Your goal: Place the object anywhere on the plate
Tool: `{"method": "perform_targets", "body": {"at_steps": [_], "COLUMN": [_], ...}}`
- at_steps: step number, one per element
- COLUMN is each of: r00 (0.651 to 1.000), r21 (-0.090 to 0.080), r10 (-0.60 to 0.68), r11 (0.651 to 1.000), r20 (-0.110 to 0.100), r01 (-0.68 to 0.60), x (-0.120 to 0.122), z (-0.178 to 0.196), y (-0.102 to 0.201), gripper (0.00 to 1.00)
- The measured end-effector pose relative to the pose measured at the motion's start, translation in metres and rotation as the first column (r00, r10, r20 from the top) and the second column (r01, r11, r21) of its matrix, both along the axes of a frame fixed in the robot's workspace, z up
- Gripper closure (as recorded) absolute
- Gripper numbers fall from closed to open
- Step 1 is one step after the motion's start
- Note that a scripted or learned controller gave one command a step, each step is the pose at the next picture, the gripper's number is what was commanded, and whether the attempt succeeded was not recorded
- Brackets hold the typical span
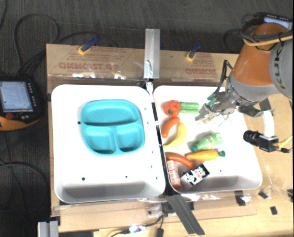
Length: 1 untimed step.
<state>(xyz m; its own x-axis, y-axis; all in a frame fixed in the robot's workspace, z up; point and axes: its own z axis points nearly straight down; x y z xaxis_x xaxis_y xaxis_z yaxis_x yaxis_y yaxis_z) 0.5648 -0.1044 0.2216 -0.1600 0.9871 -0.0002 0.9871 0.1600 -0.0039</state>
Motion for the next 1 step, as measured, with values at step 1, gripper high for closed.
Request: {"method": "perform_targets", "body": {"at_steps": [1], "r00": [0.987], "r21": [-0.001], "r10": [0.161], "r11": [0.987], "r20": [0.002], "r01": [-0.161], "x": [0.0375], "z": [-0.0386], "y": [0.0604], "gripper": [1.00]}}
